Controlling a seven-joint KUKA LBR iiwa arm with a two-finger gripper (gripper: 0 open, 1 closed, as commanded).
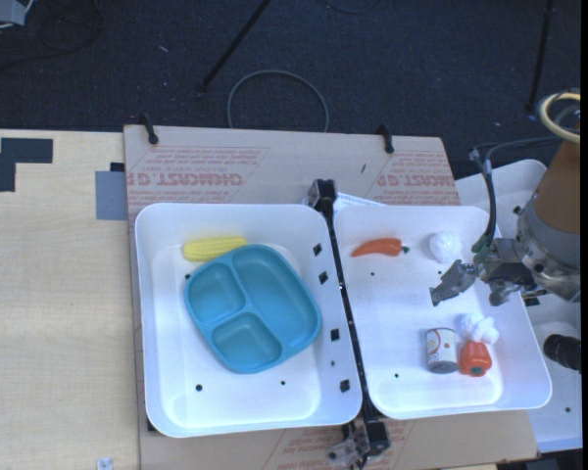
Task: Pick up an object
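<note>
- Right bin (392, 399) holds the candidate objects: an orange chili-shaped piece (376, 248) with a dark stem near the back left; a white ball-like lump (444, 246) near the back right; a small grey can (440, 350) lying on its side near the front; an orange-red piece (475, 358) just beside the can; a small white piece (476, 326) touching the top of the orange-red one.
- Left bin (162, 380) holds a blue three-compartment plate (251, 306), tilted diagonally, and a yellow corn cob (214, 248) touching the plate's back edge.
- Both bins sit on a cardboard sheet (235, 169) with red print, on a light wooden bench (49, 311). Dark floor with cables behind.
- Arm enters from the right. Gripper (453, 284) hangs over the right bin's middle-right part, between the white lump and the can group, pointing left.
- Finger state: cannot tell, dark and blurred. Nothing visibly held.
</note>
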